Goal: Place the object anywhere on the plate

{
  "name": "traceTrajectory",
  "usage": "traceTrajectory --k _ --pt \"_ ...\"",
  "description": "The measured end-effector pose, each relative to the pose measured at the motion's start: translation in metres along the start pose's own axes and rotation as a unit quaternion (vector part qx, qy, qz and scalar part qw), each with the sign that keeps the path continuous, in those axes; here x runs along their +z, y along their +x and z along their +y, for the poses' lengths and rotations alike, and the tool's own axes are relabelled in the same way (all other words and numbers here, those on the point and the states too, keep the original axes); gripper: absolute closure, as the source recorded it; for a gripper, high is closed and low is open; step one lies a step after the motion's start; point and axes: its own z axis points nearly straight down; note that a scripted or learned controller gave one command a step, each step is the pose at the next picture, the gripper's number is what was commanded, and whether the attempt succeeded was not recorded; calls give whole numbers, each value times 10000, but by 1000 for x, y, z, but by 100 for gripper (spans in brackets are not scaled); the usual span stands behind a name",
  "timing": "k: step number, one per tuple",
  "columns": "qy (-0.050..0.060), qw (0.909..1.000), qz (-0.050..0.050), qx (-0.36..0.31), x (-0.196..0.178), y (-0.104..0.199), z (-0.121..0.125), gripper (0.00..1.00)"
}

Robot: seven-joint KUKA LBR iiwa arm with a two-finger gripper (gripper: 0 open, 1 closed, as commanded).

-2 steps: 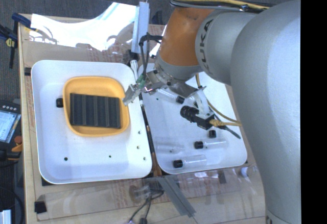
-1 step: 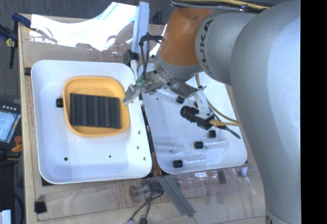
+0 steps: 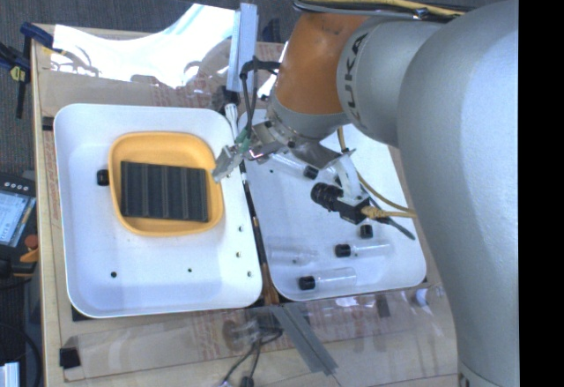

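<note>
Arm (image 3: 423,112) overhangs right bin (image 3: 291,262) — clear tubes (image 3: 339,275) below.

The grey arm (image 3: 441,130) reaches in from the right, its orange band (image 3: 313,68) above the wrist. The gripper (image 3: 231,158) points down and leftward, its slender tips close together near the centre.

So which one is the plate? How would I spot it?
Find the left bin of the two white ones. The plate lies in its upper half: yellow, rounded, with a dark ribbed block on it, the one coloured thing in the bins.
</note>
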Motion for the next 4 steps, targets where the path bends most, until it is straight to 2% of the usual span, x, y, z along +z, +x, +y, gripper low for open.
traceTrajectory --k 4 --pt "0 10000 0 0 0 0 0 0"
